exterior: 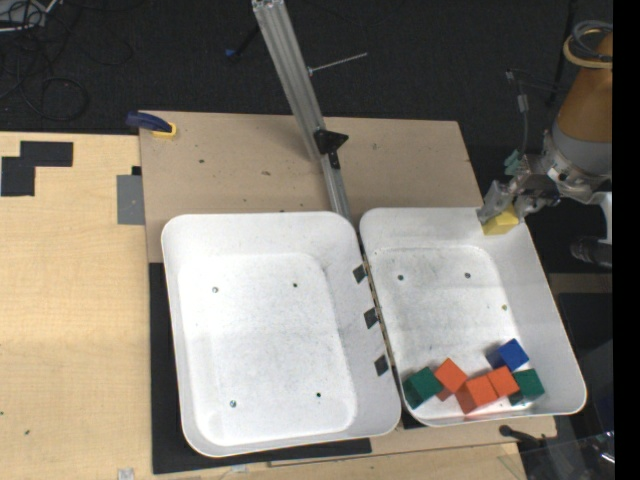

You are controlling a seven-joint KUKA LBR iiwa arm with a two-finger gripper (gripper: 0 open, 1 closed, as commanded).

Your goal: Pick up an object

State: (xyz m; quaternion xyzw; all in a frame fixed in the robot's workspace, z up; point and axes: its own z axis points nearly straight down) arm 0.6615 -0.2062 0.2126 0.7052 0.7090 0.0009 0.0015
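Both bins (265,238) are white with grey speckling. In the right one lie two green blocks (421,384), two orange blocks (478,391) and a blue block (511,353). A yellow block (500,222) sits under the grey arm's (575,153) orange band (585,98).

The gripper (497,211) hangs over the far right corner of the right bin (545,288), holding a yellow block (501,222).

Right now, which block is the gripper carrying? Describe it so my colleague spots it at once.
Find the right-hand bin, then its far right corner, where the gripper hangs. The yellow block sits between its fingers, above the rim. It is the one yellow piece, far from the blocks clustered at the near edge.
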